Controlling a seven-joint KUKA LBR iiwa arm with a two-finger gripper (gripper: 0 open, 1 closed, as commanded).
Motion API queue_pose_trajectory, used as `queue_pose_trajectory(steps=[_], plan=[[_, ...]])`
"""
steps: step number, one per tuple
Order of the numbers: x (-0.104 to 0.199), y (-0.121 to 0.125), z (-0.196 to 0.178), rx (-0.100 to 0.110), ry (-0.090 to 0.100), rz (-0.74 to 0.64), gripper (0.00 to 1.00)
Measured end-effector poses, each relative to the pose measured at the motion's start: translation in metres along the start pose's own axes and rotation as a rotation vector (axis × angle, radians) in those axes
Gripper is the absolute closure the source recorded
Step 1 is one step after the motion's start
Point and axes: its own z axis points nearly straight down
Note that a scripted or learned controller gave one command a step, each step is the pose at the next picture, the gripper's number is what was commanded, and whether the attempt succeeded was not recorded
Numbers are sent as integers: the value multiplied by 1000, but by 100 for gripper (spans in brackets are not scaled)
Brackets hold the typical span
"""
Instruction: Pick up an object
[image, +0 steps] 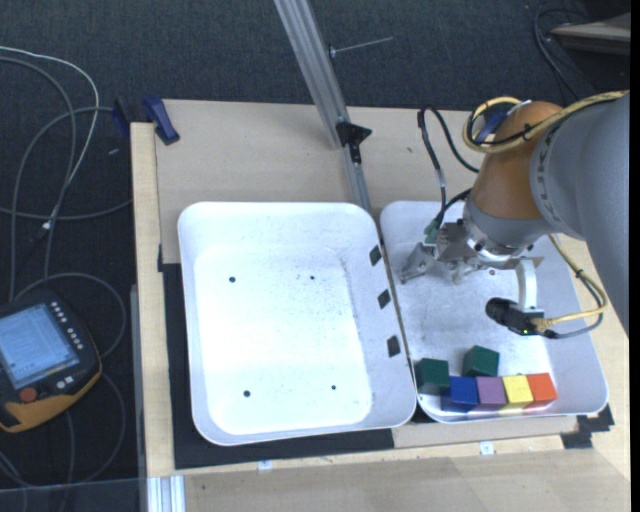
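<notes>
While the blocks crowd the right bin's (590, 345) near rim, its middle floor is open under the arm (560, 170). Gripper (470, 262) hangs over the bin's far half, well apart from them; can't tell its opening or any load. Green cube (481, 359) sits just behind a row: dark green (432, 374), blue (463, 390), purple (490, 390), yellow (516, 388), orange (541, 386). Left bin (200, 225) white, speckled. Wooden bench (250, 150), dark floor, teach pendant (40, 355) left.

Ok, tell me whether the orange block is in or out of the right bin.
In. The orange block lies inside the right bin, at its near edge, ending a row of blocks.
</notes>
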Motion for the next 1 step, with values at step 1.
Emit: queue_pose_trajectory(steps=[1], plan=[[25,-55,-106,-5,-1,3,0]])
